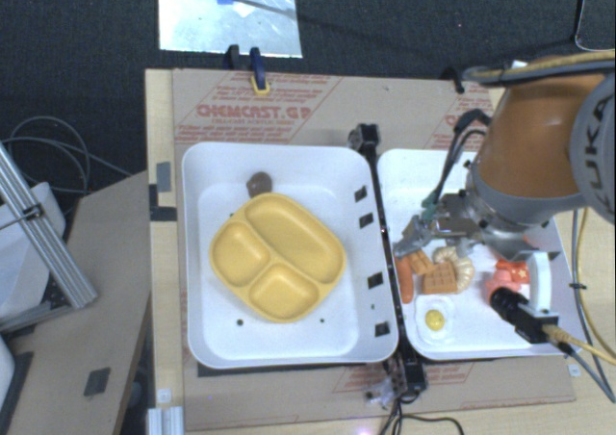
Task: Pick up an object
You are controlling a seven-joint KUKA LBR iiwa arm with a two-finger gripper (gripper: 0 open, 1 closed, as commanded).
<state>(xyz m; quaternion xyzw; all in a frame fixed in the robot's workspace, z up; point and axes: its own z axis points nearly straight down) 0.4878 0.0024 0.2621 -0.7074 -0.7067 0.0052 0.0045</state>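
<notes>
Camera view: two white bins. Left bin (207, 327) has one yellow tray (277, 255) and one small brown piece (259, 183), with open floor along its rim. Right bin (404, 173) is crowded: one sausage (405, 279) lying lengthwise up-down by the divider, one waffle (440, 279), one fried egg (435, 319). Gripper (423, 229) sits above them; finger state unclear.

- Arm (539, 149): one large rounded segment with a smooth casing.
- Orange band (525, 135): wide, glossy, wraps the segment above the wrist.
- Grey shell (597, 149): sits beside the band and carries dark lettering, cut off at the frame edge.
- Wrist collar (515, 204): grey ring below the band.
- Cables (452, 159): thin dark leads run down beside the band.
- Hand (435, 228): grey metal assembly with angular parts.
</notes>
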